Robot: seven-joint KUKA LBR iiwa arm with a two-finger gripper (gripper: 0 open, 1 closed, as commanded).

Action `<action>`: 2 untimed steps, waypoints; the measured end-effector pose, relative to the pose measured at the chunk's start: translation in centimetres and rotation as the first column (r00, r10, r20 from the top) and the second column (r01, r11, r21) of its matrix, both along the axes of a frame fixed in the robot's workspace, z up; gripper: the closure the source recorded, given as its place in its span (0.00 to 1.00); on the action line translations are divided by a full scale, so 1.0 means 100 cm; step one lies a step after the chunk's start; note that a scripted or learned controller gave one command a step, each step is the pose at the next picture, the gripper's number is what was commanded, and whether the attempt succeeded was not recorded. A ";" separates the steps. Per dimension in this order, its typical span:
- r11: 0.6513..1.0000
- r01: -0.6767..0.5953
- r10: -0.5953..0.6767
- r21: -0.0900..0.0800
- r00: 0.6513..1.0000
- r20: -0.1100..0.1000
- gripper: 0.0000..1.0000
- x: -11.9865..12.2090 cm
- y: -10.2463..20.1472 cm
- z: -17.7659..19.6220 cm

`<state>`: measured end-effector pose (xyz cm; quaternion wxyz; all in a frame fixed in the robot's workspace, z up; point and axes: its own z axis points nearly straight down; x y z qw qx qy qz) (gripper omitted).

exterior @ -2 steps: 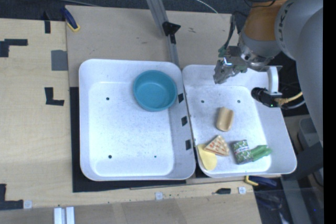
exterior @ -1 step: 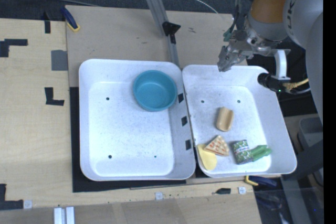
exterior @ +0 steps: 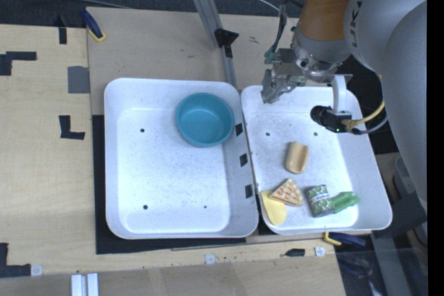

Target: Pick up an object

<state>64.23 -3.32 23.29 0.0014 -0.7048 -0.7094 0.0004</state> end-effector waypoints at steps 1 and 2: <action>1.000 0.001 -0.001 -0.001 1.000 -0.002 1.00 -0.017 0.048 -0.013; 1.000 0.001 -0.001 0.000 1.000 -0.001 1.00 -0.033 0.089 -0.011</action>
